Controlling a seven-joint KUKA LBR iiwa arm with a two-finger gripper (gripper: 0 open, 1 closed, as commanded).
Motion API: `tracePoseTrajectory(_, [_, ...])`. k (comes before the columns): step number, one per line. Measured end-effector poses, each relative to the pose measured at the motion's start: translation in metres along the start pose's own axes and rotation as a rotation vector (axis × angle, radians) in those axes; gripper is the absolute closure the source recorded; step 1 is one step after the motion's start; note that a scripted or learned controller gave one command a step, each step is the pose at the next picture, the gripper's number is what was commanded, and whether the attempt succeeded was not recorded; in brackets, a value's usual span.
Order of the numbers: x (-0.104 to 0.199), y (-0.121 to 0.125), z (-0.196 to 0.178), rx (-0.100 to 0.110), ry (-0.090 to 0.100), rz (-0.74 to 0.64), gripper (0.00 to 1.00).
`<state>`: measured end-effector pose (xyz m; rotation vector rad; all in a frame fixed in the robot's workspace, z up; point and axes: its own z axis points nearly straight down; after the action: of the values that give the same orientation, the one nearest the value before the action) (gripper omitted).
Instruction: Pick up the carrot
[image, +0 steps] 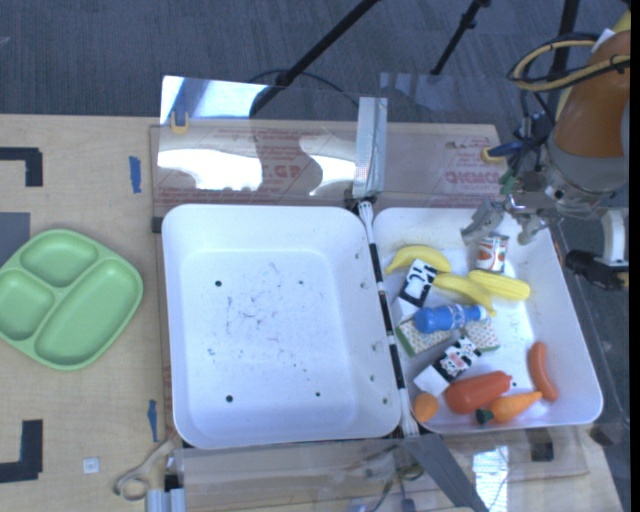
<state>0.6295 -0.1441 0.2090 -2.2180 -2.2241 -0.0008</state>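
The carrot (514, 405) is seen at the near edge of the right bin (578, 330), touching a red pepper (477, 390), with a sausage (542, 369) just beside it. The gripper (506, 221) is poised well beyond them over a small can (490, 252), its fingers spread and nothing held.

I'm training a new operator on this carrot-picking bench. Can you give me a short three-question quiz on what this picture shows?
1. True or false: the carrot lies in the left bin.
2. Multiple choice: which thing lies right beside the carrot, at the near edge of the right bin? A) the red pepper B) the banana C) the green divided plate
3. Fill in: the gripper is over the ____ end of the right bin, above a small can.

Key
1. False: it lies in the right bin.
2. A.
3. far, well away from the carrot.
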Motion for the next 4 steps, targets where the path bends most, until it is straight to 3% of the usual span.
tracePoseTrajectory(1, [0.036,0.036,0.08,0.0,0.0,-0.167,0.0])
tracePoseTrajectory(2, [0.046,0.043,0.11,-0.015,-0.002,-0.202,0.0])
tracePoseTrajectory(4, [0.046,0.043,0.11,-0.015,-0.002,-0.202,0.0])
